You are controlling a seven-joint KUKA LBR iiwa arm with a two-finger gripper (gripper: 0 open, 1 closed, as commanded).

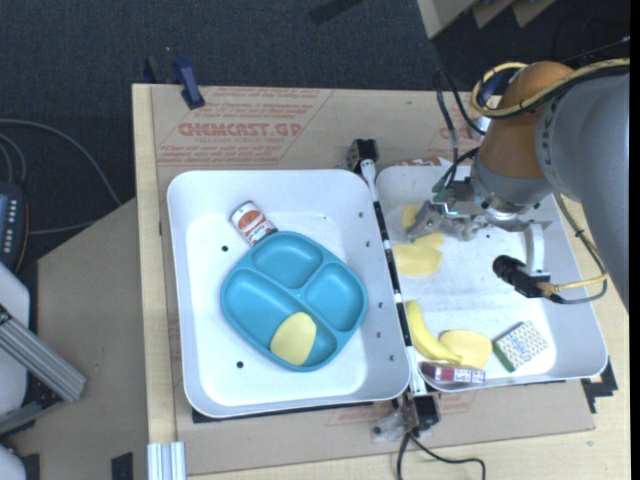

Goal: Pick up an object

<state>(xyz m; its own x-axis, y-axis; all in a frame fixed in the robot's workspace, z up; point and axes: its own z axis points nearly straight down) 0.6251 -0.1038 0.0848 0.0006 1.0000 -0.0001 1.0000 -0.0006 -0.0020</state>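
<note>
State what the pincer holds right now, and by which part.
It cannot be told. The pincer is low in the right bin, close above a yellow piece, but the view does not show anything between its tips.

Two white bins: the left bin [190, 298] and the right bin [570, 343]. One blue divided plate [335, 293]. One small can [252, 222]. One banana [422, 334]. One patterned sponge [522, 344]. Pale yellow pieces are several, but I can't count them surely.

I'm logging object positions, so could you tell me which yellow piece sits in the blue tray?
The rounded yellow piece in the blue tray, left bin; the others lie in the right bin.
</note>
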